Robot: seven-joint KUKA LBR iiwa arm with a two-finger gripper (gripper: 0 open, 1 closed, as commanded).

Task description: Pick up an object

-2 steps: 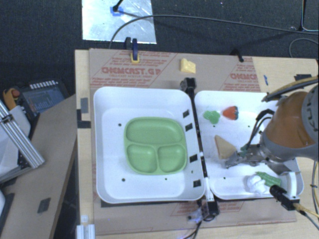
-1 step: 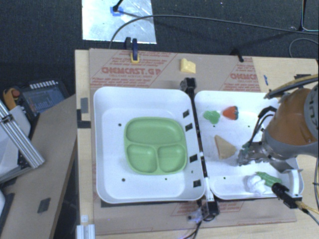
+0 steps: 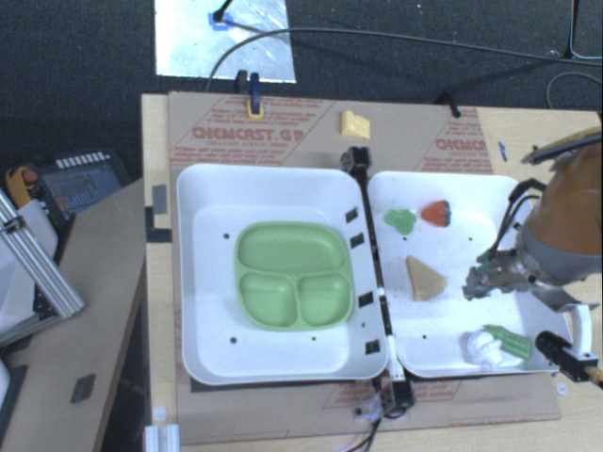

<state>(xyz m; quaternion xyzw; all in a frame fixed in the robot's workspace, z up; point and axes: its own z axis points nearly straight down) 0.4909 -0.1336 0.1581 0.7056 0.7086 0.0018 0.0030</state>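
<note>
Right bin (image 3: 471,191), lower right of frame: tan wedge (image 3: 425,279) at centre, green piece (image 3: 400,220) and red piece (image 3: 435,214) above it, white-and-green item (image 3: 495,346) near the lower rim. Gripper (image 3: 482,280) hangs just right of the wedge; finger state cannot be told. Nothing lifted; pick judged not yet made. Left bin (image 3: 203,252): green divided tray (image 3: 292,276).

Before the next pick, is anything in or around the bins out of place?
Yes: a yellow wedge lies on the cardboard behind the two bins, outside both. The other small items sit in the right bin, and the green tray sits squarely in the left bin.
</note>
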